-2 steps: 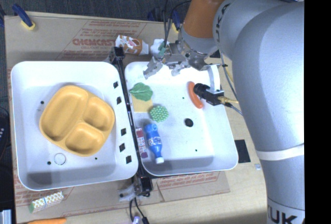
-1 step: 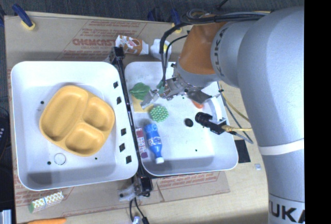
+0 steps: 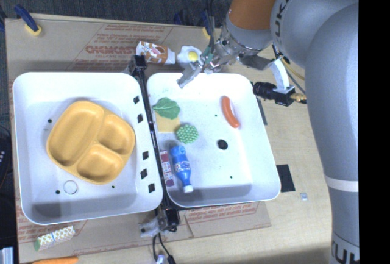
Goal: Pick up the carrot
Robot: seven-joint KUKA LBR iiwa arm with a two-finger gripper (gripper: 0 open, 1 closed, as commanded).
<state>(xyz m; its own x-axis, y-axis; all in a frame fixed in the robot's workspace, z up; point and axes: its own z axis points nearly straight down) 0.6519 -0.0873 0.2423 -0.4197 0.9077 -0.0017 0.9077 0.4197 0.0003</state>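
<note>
A grey robot arm [image 3: 323, 74] with an orange band reaches in from the right, its gripper [image 3: 204, 64] hovering over the back rim of the right bin [image 3: 262, 153]. Whether it is spread or pressed together cannot be told from this angle. The carrot [image 3: 230, 111], a small orange stick, lies on the floor of the right bin, near its right wall, in front of the gripper and apart from it. The same bin holds a green leaf [image 3: 166, 108], a green ball [image 3: 187, 133] and a blue bottle [image 3: 181, 168]. The left bin [image 3: 30, 98] holds a yellow divided plate [image 3: 91, 141].
</note>
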